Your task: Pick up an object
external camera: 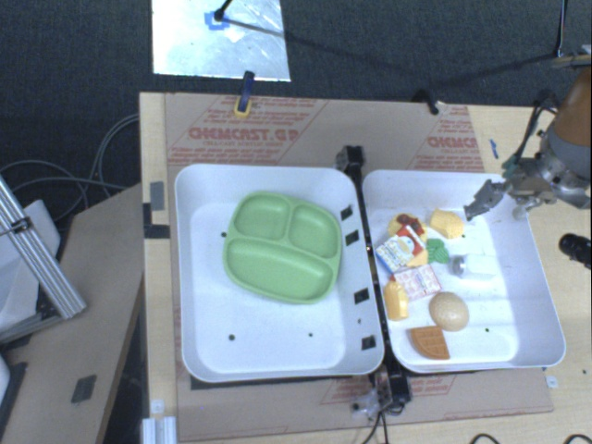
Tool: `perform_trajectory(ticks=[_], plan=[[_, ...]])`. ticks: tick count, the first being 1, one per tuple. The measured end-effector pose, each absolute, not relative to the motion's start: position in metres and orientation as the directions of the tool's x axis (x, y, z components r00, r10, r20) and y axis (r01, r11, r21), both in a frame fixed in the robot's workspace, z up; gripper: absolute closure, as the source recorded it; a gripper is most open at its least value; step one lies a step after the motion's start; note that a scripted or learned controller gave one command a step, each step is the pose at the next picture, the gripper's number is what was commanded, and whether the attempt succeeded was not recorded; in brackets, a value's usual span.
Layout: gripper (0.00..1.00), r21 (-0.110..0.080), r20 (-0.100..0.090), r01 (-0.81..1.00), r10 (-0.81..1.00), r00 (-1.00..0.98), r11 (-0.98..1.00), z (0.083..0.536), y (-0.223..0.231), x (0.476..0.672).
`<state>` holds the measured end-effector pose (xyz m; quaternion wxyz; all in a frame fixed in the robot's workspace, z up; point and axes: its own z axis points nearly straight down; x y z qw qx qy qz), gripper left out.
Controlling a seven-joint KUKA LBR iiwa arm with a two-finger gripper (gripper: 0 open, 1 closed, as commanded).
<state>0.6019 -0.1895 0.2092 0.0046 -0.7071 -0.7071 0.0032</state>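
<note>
In the right bin [536,276], yellow toy [448,223] just left of end effector [483,202], grip state unclear

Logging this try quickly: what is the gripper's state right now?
Gripper: cannot be told from this view; it hangs over the right bin, above the toy food, with nothing visibly in it.

Lighting pretty even, bright overhead. White bins [277,363] nearly blown out, soft shadows along inner walls. Strong glare on shiny sheet [220,26] up top. Dark floor [65,54] stays murky. Overall soft, low-res; arm [564,146] at right edge slightly blurred.
</note>
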Motion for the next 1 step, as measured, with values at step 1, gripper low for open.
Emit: perform_trajectory(ticks=[1], plan=[[0.0, 0.002, -0.001, 1.0, 1.0, -0.003, 0.003, 0.2176, -0.1888, 0.6045]])
